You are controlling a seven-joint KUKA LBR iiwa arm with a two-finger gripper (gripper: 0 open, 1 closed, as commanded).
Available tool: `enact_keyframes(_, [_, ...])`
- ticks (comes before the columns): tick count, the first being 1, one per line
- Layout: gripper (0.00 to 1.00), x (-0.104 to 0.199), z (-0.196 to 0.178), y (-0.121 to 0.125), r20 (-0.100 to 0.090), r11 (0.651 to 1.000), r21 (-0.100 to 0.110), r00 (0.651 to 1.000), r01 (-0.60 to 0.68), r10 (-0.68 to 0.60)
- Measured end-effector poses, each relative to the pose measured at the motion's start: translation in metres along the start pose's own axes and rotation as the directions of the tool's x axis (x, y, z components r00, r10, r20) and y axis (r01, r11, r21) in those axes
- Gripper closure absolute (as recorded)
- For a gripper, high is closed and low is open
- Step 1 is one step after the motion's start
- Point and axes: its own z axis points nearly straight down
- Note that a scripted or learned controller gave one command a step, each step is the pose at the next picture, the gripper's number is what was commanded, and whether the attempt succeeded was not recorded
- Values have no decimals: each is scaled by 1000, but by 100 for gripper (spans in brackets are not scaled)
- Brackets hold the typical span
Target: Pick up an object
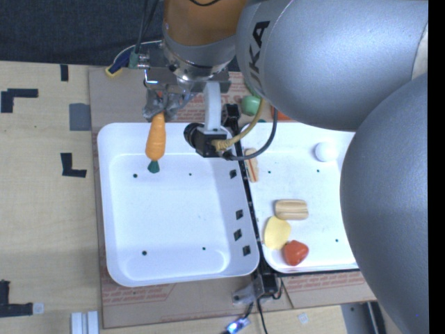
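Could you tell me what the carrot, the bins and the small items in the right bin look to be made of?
Carrot: likely plastic, smooth orange with a green tip.
Bins: apparently glossy moulded white plastic with rounded rims.
Tan block: possibly wood or plastic, with pale bands.
Yellow piece and red piece: probably toy plastic, evenly coloured; hard to confirm.

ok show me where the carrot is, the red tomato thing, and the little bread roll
carrot point(156, 139): camera view, middle of its orange body, hanging from the gripper.
red tomato thing point(295, 252): camera view, centre of its red top.
bread roll point(290, 209): camera view, middle of its tan crust.
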Motion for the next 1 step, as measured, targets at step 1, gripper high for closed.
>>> enact_keyframes(1, [100,0,-108,-12,-1,1000,1,1000,0,0])
